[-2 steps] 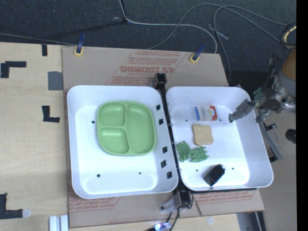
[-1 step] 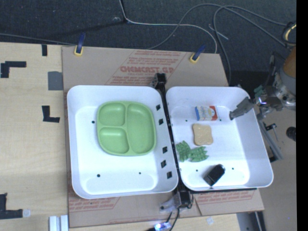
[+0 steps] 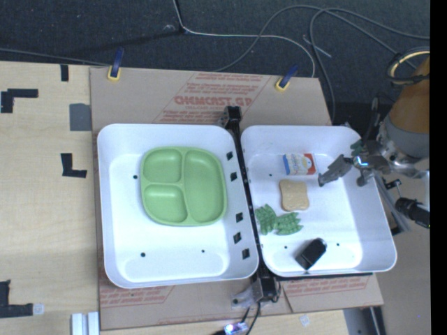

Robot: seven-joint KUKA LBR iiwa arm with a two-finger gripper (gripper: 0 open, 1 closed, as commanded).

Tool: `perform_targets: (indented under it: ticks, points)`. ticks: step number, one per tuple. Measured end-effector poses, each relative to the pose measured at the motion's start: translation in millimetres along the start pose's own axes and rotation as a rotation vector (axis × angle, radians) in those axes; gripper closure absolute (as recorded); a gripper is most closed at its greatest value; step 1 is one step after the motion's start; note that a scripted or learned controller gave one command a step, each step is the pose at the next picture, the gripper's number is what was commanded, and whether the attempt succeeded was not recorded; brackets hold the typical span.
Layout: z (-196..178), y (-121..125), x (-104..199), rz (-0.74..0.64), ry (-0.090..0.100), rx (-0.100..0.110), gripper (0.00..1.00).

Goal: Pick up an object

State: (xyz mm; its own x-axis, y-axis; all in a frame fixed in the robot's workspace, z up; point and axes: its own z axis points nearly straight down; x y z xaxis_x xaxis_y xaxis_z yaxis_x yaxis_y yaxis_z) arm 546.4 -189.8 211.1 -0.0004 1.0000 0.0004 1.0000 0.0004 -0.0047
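The right bin [image 3: 363, 253] holds a small white, blue and red packet [image 3: 298, 163], a tan slice of bread [image 3: 294, 195], a green leafy piece [image 3: 278, 220] and a black block [image 3: 311, 252]. My gripper [image 3: 346, 176] hangs over the bin's right side, level with the packet and the bread and to their right. Its two dark fingers [image 3: 331, 174] are spread apart, open, with nothing between them. The left finger's tip ends a short way right of the bread, not touching it.
A green divided plate [image 3: 184, 185] lies in the left bin [image 3: 119, 257]. Black clips line the wall between the two bins [image 3: 242, 187]. Cables run across the dark floor behind the bench. The arm's grey body [image 3: 408, 128] stands past the right bin's rim.
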Motion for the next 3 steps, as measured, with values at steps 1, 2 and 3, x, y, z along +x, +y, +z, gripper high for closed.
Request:
perform_targets:
  ticks: [1,2,3]
  points:
    - [58.5,-3.3,10.0,-0.001,0.001,0.001,0.00]
    - [101.8,-0.4,7.7,-0.001,-0.001,-0.002,0.00]
    - [90.8,-0.5,8.3,-0.001,0.000,-0.001,1.00]
